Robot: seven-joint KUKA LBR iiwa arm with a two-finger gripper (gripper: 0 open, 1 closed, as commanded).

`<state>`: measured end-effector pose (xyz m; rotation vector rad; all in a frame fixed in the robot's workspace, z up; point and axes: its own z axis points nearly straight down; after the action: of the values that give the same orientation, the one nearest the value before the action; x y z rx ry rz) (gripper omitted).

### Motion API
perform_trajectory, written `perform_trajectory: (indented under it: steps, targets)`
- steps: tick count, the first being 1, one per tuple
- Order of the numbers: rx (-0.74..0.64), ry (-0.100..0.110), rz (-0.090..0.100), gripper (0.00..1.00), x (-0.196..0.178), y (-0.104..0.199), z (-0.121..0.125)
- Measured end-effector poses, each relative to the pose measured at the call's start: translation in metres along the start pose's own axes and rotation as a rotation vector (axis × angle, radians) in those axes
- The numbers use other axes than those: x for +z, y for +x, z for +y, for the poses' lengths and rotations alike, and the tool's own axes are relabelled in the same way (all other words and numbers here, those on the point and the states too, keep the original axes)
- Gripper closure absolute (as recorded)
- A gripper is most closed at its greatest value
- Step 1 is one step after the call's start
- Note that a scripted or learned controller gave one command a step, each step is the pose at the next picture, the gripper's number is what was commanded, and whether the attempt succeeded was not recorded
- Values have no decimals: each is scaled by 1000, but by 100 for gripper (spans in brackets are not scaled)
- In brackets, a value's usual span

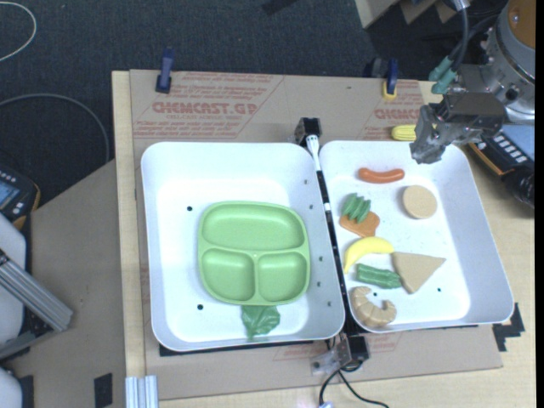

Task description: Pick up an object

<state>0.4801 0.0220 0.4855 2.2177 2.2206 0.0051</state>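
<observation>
Hovered with tool (425,153) above the right bin (476,228), near the sausage (381,175). Grip unclear. Nothing picked up yet.

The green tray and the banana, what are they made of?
The green tray looks like moulded plastic: one even pale green, smooth, with rounded compartments and a soft sheen. The banana is probably a plastic toy too: flat uniform yellow with no marks. It might be rubber; the picture can't settle that.

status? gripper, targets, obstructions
Gripper over right bin's far edge, holding nothing visible. Sausage and round cracker nearest it, untouched. Nothing blocking either.
</observation>
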Motion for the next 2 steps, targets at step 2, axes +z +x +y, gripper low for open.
perform_trajectory:
  steps: [2]
  targets:
    - [-2, -7, 3, 100, 71, 8, -2]
